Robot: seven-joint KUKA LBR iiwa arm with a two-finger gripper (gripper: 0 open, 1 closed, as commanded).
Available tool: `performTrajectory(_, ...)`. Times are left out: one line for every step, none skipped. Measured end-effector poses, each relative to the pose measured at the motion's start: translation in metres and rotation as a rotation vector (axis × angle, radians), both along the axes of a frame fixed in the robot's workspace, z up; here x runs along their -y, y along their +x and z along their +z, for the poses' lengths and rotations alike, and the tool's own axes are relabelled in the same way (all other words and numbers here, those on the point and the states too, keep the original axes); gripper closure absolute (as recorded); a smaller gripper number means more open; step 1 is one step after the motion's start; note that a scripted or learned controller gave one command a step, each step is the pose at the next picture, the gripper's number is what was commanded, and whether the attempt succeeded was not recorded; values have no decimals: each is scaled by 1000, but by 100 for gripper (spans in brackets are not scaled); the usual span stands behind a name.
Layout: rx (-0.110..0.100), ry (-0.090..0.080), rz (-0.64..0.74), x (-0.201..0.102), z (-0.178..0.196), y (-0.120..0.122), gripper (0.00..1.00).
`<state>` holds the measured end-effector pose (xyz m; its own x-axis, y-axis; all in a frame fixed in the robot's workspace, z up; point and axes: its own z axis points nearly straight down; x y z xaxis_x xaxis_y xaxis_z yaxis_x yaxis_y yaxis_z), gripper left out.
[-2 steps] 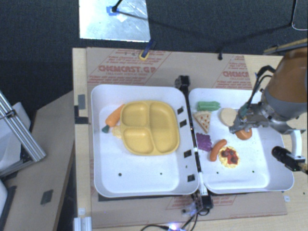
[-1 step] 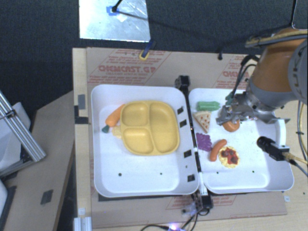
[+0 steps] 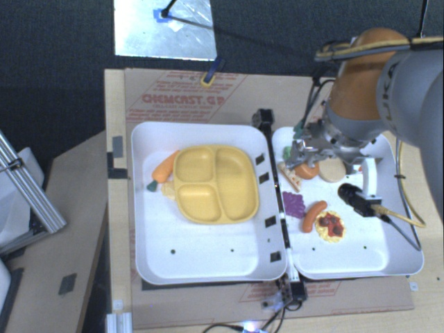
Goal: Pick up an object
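Camera view – jaws [image 3: 303, 159] state unclear, over orange food [image 3: 306, 170]; sausage [image 3: 313, 216] lies diagonally

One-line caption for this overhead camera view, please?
Gripper lowered over toy food in the right bin; yellow divided tray and carrot sit in the left bin.
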<state>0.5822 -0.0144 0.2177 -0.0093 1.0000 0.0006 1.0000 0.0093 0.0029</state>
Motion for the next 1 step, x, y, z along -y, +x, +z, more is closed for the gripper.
performTrajectory(3, 1, -1, -28, 17, 31, 100)
